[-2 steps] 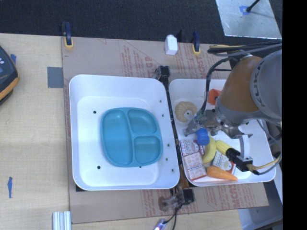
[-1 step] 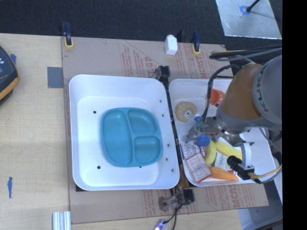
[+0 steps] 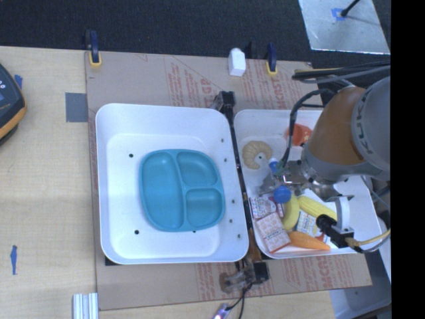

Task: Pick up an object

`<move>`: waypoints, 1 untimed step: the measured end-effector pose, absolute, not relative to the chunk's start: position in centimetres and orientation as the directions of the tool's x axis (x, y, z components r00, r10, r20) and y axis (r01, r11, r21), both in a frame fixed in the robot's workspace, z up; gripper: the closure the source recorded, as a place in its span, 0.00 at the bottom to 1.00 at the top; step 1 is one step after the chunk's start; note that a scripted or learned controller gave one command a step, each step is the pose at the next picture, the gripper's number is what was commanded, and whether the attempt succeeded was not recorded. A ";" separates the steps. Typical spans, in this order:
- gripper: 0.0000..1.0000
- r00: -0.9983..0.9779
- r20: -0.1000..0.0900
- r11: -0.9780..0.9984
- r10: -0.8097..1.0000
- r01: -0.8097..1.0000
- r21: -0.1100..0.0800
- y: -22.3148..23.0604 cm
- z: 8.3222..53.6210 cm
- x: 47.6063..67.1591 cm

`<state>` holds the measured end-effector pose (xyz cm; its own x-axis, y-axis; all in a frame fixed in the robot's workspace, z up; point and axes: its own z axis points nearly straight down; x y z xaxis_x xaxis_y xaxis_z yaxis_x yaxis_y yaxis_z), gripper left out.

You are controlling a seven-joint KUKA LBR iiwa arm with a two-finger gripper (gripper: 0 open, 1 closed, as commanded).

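My gripper [image 3: 281,177] hangs low over the middle of the right bin [image 3: 372,234], its grey and orange arm [image 3: 342,135] covering the bin's upper right. Just under it lies a small blue round piece [image 3: 282,194]. A tan ridged disc [image 3: 256,153] sits to its upper left. Below are a yellow banana-like piece [image 3: 291,211], a yellow corn-like piece [image 3: 316,207], an orange carrot [image 3: 308,242] and two red-and-white packets [image 3: 269,230]. An orange object [image 3: 300,134] peeks out beside the arm at the bin's far side.
The left bin [image 3: 113,178] holds a blue divided plate [image 3: 182,190]. A black cable loops above the arm. A dark device [image 3: 10,105] sits at the bench's left edge. Clamps hold the cardboard sheet at the far side.
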<state>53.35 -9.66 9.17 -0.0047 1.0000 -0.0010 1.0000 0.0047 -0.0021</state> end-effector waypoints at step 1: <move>0.00 -0.005 0.000 0.005 1.000 1.000 -0.004 -9.7 9.7 50.2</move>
<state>50.22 -9.68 9.73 -0.0050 1.0000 0.0002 1.0000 0.0050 -0.0042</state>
